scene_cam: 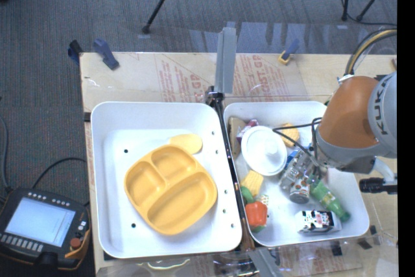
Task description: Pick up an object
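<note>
A green bottle (329, 200) lies in the right bin (360, 220), directly below and touching my jaws (302, 177), running down-right; whether they're open, I cannot tell. Around it: white bowl (264, 150), corn (252, 183), milk carton (318, 221). Left bin (107, 139) holds a yellow divided plate (170, 188).

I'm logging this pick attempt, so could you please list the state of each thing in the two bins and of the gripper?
Yellow divided plate: lying flat, right way up, in the left bin.
White bowl: upside down in the right bin.
Green bottle: lying on its side.
Milk carton: lying on its side.
Gripper: lowered among the right bin's objects.
</note>
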Motion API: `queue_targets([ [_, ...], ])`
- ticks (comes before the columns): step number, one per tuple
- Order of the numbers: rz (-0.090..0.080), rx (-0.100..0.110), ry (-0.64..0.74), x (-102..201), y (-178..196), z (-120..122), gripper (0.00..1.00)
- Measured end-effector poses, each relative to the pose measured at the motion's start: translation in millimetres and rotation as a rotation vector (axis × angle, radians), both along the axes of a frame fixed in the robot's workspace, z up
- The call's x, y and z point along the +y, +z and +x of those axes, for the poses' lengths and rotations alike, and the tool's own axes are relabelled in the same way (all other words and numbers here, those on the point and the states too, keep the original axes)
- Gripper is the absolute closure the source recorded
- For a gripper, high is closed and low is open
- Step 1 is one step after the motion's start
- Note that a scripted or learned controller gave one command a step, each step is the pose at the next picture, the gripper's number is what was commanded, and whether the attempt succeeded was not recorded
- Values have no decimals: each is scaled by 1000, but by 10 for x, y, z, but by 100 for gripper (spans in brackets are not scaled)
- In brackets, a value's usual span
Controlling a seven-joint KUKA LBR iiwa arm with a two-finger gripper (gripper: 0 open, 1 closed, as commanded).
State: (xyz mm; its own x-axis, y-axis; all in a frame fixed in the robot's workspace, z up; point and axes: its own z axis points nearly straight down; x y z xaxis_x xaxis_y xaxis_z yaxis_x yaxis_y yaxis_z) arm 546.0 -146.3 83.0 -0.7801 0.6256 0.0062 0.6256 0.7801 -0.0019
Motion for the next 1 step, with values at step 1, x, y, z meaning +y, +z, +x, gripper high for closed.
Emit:
queue_targets([
  [1,0,3,-54,-140,-2,-689,100],
])
